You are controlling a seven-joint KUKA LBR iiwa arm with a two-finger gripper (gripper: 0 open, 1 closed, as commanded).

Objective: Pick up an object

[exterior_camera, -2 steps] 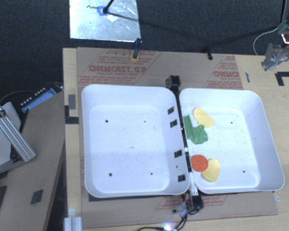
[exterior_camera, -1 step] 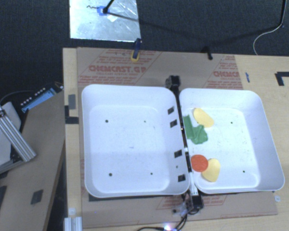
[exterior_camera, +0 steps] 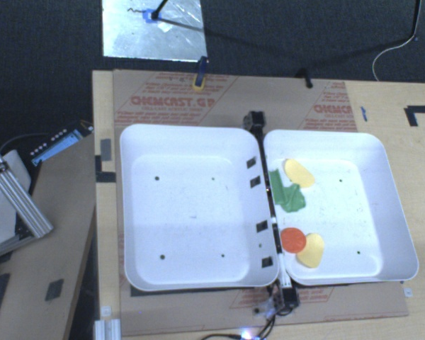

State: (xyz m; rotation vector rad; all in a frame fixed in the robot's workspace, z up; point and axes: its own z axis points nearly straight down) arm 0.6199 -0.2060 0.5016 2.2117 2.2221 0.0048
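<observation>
Several small objects lie in the right bin (exterior_camera: 382,190), all near its left wall. A pale yellow oval piece (exterior_camera: 298,173) sits toward the back. Just below it lies a green bent piece (exterior_camera: 287,193). Nearer the front, an orange round piece (exterior_camera: 292,240) touches a yellow rounded piece (exterior_camera: 312,251) on its right.
The left bin (exterior_camera: 191,207) adjoins the right one along a black hinged divider (exterior_camera: 268,204). Both rest on a cardboard-covered bench (exterior_camera: 198,98). A shiny metal sheet (exterior_camera: 153,20) lies beyond the bench, and a metal frame (exterior_camera: 14,197) stands at the left.
</observation>
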